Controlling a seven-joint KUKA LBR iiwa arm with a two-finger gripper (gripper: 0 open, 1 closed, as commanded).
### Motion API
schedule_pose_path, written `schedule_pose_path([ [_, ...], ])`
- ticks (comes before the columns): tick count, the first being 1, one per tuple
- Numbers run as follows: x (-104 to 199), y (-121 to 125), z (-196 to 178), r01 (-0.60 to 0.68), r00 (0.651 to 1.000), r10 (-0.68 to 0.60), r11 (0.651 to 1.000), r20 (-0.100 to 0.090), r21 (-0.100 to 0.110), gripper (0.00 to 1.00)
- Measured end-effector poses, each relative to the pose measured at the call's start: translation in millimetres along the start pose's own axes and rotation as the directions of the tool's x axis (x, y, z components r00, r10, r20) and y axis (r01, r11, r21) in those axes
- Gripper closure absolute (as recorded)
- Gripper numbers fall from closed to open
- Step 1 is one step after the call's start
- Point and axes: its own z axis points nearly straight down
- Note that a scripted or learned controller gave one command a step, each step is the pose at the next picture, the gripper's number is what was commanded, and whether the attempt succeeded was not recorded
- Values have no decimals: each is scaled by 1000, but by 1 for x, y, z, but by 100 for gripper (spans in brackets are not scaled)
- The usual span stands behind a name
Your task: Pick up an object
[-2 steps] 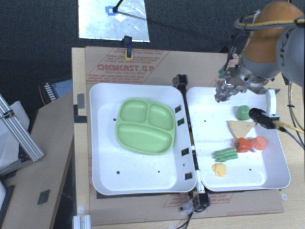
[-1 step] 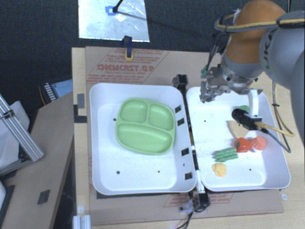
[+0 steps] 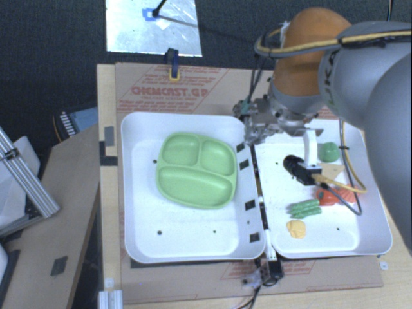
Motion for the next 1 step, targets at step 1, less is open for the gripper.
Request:
schedule_pose_path([
  [1,54,-2,-8,0,1000,0,1000,0,-1,100],
])
